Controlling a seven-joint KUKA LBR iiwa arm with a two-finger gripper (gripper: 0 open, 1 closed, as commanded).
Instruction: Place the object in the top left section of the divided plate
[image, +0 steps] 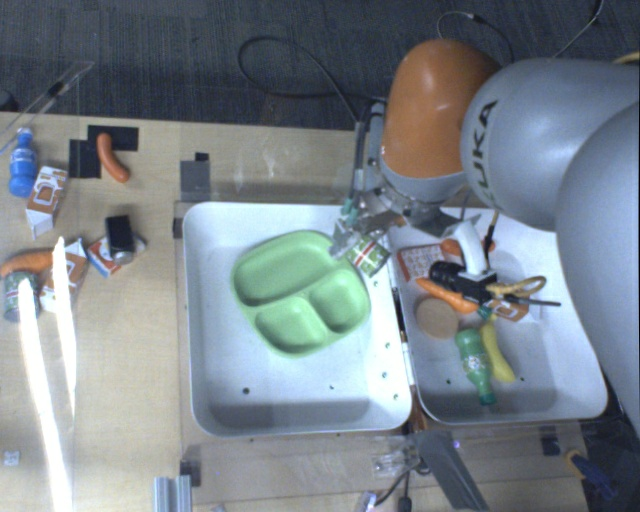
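**Asker:** While the arm (520, 140) reaches in from the right, what could go wrong from here?

**Describer:** Take the green divided plate (262, 300), lying in the left bin (210, 380), as the anchor. Its top left section (283, 268), the largest, is bare. The gripper (358, 232) hovers over the plate's upper right rim. A small green, white and red package (369, 256) sits just under the gripper, at that same rim. In my judgement, if it were let go here, the package would land on the rim or in the plate's right-hand section (338, 302), or tip off into the bin. The target lies to its left, across a raised divider.

**Asker:** Is the package actually gripped?

**Describer:** I cannot tell. The gripper is small and cluttered with metal, and it sits under the orange band (430, 100). Whether it is spread or pinching the package is not legible. If the hold is poor or absent, the package could slip or be left at the rim.

**Asker:** What else is hard to make out?

**Describer:** The package's label is too blurred to read. To the right of the plate, the right bin (520, 408) holds a carrot (447, 293), a green bottle (474, 366) and a yellow item (498, 357). The arm covers that bin's far corner.
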